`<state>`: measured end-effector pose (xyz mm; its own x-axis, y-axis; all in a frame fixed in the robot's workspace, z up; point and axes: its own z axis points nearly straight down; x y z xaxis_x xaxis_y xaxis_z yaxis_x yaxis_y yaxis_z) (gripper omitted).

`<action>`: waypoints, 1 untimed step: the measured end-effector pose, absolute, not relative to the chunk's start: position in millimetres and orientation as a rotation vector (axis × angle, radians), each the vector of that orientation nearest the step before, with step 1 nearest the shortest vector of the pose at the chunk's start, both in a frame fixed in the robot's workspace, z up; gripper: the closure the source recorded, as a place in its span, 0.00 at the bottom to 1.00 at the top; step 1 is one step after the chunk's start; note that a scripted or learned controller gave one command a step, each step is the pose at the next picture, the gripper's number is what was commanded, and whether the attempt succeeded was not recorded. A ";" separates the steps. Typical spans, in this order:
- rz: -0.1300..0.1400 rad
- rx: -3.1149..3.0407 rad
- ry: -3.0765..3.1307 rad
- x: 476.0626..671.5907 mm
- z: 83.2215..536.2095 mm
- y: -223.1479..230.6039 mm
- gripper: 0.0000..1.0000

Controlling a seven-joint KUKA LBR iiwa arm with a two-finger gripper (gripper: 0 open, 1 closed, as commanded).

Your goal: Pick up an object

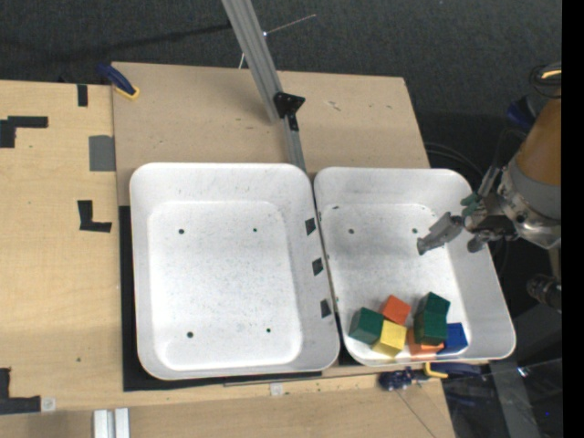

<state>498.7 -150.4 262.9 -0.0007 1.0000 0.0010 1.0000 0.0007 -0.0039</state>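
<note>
Blocks lie clustered in the near corner of the right bin (pixel 474 245): a green block (pixel 367 325), an orange block (pixel 396 309), a yellow block (pixel 392 338), a dark green block (pixel 433 316) and a blue block (pixel 454 338), with a sliver of orange-red showing under the dark green one. They touch or overlap one another, crowded against the bin's near wall. Packing this tight likely leaves little room for a finger to slip between them; the green and orange blocks, on the open side of the heap, look the most reachable.

Pincer (pixel 438 235) stands over the far right part of the same bin, well apart from the blocks, with bare bin floor between. One dark finger points left and down toward the floor. Nothing is seen between the fingers, and whether they are spread or closed cannot be told from this angle. Judged from position, no pick has been made yet.

Left bin (pixel 155 190) sits just beside the right one on the counter (pixel 365 117). A grey slanted pole (pixel 255 44) crosses the counter behind the bins.
</note>
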 end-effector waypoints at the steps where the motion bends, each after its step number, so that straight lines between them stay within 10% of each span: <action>1: 0.001 -2.218 -2.223 499.3 264.3 -150.5 0.00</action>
